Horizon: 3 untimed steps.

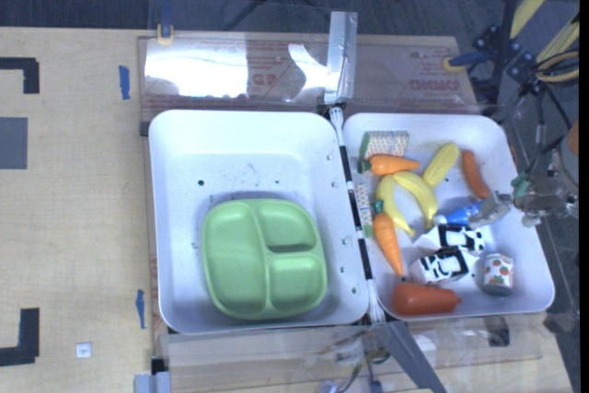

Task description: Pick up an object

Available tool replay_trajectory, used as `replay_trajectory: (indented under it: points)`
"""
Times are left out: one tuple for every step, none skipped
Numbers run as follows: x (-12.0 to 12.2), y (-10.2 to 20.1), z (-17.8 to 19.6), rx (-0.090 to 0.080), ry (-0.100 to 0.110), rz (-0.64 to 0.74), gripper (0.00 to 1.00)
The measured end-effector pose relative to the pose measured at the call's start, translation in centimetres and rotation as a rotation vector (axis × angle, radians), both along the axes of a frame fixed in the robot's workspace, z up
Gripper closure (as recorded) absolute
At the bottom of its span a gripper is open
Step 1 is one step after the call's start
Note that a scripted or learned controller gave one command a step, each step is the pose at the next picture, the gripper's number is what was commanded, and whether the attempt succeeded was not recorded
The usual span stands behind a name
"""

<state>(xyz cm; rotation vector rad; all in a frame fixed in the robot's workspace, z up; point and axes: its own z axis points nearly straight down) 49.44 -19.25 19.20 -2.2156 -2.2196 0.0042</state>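
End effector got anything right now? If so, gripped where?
Cannot tell. The end effector sits low over the right bin, by the blue object, but the view is too small to show anything gripped.

a pale wooden bench (74, 198) bears two white bins (184, 152) side by side.

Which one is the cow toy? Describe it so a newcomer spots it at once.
Start at the right white bin, the one crowded with toy food. Go to its near half, between the long carrot and the small spotted cube. The cow toy is the only black-and-white patched item, just above the red pepper.
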Motion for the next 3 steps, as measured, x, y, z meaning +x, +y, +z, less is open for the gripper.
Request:
replay_trajectory:
  points:
    - [5.7,2.7,-8.0,-0.013,-0.029,0.169,0.0]
    - [17.2,4.1,-10.9,-0.004,0.002,0.103,0.0]
    - [17.2,4.4,-10.1,0.0,0.012,0.109,1.0]
